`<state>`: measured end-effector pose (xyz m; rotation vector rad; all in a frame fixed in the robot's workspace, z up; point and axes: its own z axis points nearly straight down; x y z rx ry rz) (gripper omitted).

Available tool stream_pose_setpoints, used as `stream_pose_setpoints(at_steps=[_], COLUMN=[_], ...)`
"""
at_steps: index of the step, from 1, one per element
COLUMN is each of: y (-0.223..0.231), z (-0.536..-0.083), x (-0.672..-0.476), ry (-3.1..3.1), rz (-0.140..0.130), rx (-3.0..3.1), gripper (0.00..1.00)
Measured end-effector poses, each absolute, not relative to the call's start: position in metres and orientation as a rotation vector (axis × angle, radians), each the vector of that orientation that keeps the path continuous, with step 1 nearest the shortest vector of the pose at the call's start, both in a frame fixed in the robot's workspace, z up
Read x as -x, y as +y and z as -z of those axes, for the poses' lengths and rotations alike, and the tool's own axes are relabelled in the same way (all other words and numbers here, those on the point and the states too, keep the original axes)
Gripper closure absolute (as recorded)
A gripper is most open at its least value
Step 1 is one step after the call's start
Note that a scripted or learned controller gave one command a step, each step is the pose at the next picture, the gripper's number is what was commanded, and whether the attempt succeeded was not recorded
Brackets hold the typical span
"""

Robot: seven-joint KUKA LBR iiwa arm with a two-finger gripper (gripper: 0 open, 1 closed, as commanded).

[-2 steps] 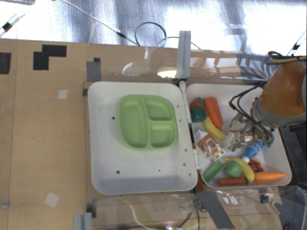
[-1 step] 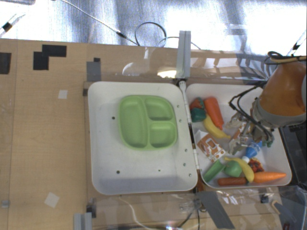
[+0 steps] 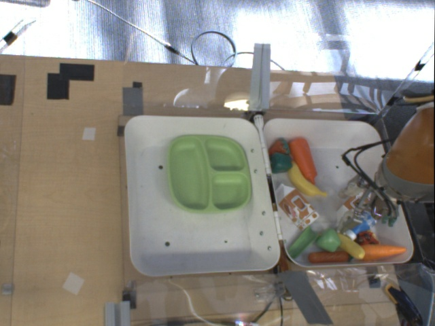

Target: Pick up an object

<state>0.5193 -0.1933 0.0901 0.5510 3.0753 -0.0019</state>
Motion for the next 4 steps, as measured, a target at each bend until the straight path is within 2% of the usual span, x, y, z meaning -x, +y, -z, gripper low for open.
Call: stream_pose_setpoints(at_steps=[1,2,3,4], y=[-0.173,-0.115,-0.117,-0.047], z=[-0.089,-0.088,-0.101,-0.191], x=[-0.533,-0.616,-0.618,-0.608], ry=[3.044,3.023,3.016,3.005], rz=[0.0,-0.007,-0.004,-0.009], rx=[-0.723,-0.812,-0.804,-0.858], gripper=[0.0,0.0,1.0,1.0])
